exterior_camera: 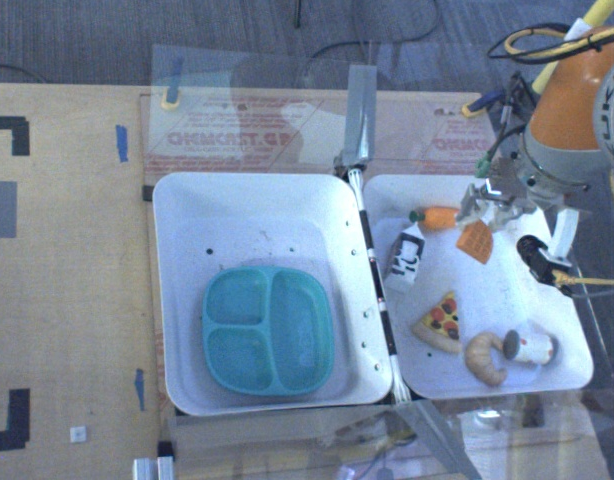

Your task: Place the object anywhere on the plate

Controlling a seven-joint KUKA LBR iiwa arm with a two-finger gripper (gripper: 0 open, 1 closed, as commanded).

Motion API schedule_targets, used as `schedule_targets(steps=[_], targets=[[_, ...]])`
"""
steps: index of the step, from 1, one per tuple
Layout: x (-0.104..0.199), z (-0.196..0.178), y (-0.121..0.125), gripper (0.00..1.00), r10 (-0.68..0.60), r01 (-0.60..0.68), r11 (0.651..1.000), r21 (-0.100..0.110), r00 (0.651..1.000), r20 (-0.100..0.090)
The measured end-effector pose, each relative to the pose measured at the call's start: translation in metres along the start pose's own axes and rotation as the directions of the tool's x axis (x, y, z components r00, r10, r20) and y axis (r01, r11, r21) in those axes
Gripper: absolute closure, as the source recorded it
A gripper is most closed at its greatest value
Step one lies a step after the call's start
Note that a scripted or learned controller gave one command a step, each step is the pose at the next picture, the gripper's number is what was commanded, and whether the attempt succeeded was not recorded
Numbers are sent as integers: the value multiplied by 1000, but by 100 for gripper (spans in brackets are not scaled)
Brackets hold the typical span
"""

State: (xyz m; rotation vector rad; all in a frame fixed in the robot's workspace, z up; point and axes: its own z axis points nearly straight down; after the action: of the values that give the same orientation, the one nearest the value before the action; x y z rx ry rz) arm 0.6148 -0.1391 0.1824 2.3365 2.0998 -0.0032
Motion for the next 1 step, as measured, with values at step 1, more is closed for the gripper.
schedule_targets(steps=[1], targets=[[77, -2, -41, 100, -69, 69, 998, 0, 998, -2]])
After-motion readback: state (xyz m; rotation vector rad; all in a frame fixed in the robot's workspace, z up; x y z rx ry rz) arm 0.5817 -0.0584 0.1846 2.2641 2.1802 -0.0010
